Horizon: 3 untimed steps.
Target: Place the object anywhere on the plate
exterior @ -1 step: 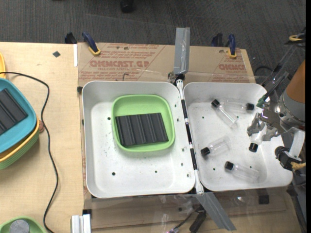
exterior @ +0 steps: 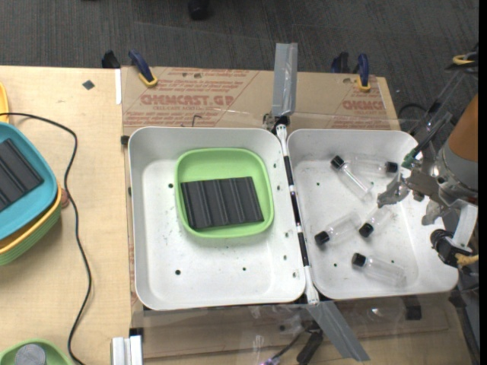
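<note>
We see two shallow white bins side by side: the left bin bears a green square plate with a dark ribbed mat lying across its middle, and the right bin bears the task objects, several clear vials with black caps. One vial lies near the far side of the right bin, a second just to its right, two lie near the bin's middle, and one lies near the near edge. Each vial is transparent, lies on its side, and is hard to separate from the white floor except by its cap. The gripper sits over the right part of the right bin, close to the middle vials; its fingers appear spread apart with nothing between them. A metal divider separates the bins, between the vials and the plate. Stacked teal and yellow trays sit at the far left of the bench.
</note>
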Tool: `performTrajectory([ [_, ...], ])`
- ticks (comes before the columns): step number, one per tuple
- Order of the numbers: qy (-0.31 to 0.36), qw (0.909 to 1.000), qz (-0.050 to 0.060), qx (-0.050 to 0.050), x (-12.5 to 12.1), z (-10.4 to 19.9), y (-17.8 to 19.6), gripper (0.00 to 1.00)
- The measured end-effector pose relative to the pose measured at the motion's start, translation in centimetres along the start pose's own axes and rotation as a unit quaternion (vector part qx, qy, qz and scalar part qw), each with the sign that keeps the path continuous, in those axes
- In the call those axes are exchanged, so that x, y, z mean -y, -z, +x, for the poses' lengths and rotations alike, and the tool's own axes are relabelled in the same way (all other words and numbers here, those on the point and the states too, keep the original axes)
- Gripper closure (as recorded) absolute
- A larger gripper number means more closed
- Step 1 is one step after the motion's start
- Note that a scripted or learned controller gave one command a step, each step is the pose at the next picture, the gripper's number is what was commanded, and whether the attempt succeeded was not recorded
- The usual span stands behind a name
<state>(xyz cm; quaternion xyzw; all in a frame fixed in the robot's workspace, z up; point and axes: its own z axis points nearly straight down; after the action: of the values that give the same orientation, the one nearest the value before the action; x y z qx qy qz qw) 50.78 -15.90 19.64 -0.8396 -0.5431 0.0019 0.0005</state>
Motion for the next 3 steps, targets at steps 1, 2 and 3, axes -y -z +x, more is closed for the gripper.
performTrajectory([
  [1,-0.115,0.9934,0.0,0.0,3.6,0.6,4.5,0.0],
  [2,-0.245,0.9694,0.0,0.0,3.0,-0.8,9.2,0.0],
  [3,-0.41,0.9119,0.002,0.001,0.9,-5.4,12.5,0.0],
])
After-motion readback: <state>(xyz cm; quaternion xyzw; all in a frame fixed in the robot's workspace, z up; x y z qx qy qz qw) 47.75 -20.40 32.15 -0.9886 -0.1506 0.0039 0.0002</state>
